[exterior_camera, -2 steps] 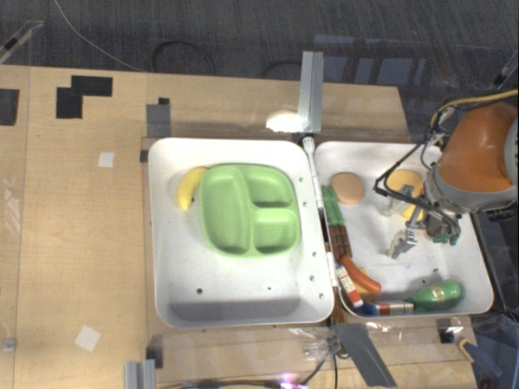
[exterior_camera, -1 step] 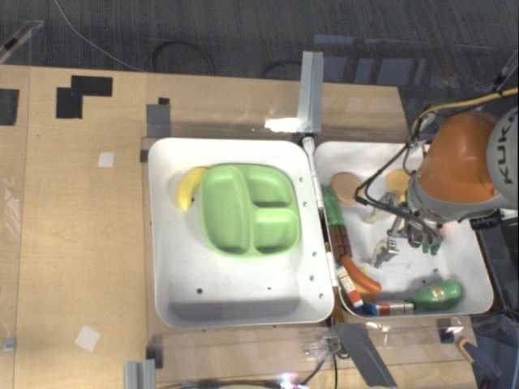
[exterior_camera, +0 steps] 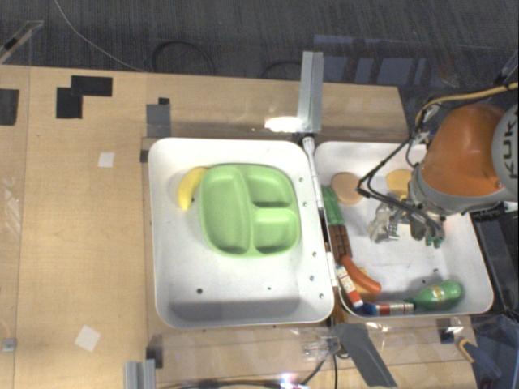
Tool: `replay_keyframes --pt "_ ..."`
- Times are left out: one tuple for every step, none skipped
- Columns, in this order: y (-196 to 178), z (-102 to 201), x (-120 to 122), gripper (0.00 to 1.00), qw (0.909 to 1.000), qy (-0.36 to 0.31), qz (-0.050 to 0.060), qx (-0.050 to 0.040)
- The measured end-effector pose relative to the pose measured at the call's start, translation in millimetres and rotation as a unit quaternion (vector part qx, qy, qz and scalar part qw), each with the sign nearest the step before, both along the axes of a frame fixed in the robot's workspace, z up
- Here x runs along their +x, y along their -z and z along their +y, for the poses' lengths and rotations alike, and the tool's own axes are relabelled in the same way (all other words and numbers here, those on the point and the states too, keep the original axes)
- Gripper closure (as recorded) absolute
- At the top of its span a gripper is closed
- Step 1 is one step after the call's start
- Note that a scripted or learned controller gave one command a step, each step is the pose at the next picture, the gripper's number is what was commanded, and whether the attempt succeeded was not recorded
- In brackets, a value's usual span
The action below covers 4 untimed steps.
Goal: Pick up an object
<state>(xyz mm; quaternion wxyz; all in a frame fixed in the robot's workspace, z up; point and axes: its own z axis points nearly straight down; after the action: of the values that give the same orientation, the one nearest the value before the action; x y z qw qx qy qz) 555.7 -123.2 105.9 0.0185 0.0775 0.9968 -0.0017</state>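
- Over the right bin (exterior_camera: pixel 478 270), mid-floor toward its right wall, my gripper (exterior_camera: pixel 403 228) hangs w/ the orange band of my arm (exterior_camera: pixel 458 160) above it.
- Step in hand, as I judge it: the approach, w/ no target grasped yet. Nothing shows between my fingers, so no pick so far.
- Gripper state: can't tell. From this slant the metal parts blur together, so I won't guess at the opening.
- Contact: gripper looks to sit over bare white floor, not clearly touching any item; height above the floor isn't readable.
- Candidates in this bin: tan disc (exterior_camera: pixel 346 188) near the back-left corner; yellow piece (exterior_camera: pixel 398 180) by the back wall, partly behind my cables; green stick (exterior_camera: pixel 331 206) & brown bar (exterior_camera: pixel 338 241) along the left wall; orange-red sausage-like item (exterior_camera: pixel 360 275) toward the front-left; green bottle-shaped thing (exterior_camera: pixel 438 293) by the front wall; marker-like pen (exterior_camera: pixel 388 307) at the front edge.
- Left bin (exterior_camera: pixel 174 286): green divided tray (exterior_camera: pixel 248 218) w/ a banana (exterior_camera: pixel 189 188) just beside its left edge, toward the back-left corner. Well apart from me.
- Next move calls for: pick one nearby thing (the tan disc or the green bottle-shaped thing seem nearest), centre over it, drop, close, lift.
- Risk: items along the left wall are packed close, poor finger room there.
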Motion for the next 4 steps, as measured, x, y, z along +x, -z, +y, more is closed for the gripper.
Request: replay_keyframes --pt "-67 -55 46 1.0 0.9923 -0.123 0.012 -0.0015" --pt "-66 -54 45 0.0 0.9922 -0.124 0.013 -0.0006" --pt "16 -78 64 0.0 0.9909 -0.134 0.011 -0.0019" --pt "16 -63 13 0.0 0.9905 -0.137 0.012 -0.0011"
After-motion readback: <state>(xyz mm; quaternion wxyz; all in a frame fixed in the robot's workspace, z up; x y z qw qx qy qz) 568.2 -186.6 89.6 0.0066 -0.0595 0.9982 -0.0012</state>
